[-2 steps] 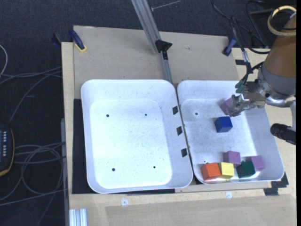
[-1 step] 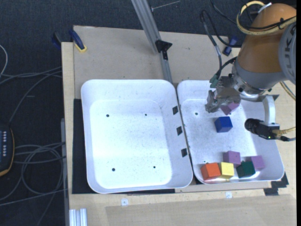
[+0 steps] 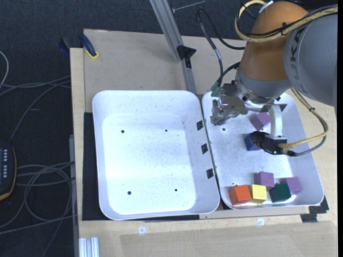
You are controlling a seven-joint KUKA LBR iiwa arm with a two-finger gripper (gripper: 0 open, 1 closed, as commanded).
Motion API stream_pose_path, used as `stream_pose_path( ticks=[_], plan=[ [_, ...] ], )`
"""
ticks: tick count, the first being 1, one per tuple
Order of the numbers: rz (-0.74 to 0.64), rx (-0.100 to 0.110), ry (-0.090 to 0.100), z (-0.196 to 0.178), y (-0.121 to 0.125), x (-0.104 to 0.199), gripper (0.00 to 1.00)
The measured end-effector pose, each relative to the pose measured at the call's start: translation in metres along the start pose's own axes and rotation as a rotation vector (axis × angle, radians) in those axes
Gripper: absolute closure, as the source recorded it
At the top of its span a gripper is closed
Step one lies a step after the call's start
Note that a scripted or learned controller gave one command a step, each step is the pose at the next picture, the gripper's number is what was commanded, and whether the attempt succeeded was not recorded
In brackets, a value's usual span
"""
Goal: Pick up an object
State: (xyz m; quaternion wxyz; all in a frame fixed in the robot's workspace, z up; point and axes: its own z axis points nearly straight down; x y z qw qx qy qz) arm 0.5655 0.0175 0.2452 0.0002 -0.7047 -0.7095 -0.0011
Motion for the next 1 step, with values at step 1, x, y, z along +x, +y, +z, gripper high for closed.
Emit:
stream_pose_path(
  ticks=[1],
  plan=[
    [0.000, -0.001, 0.001, -0.0004, 0.0259, 0.0468, 1.00]
  ],
)
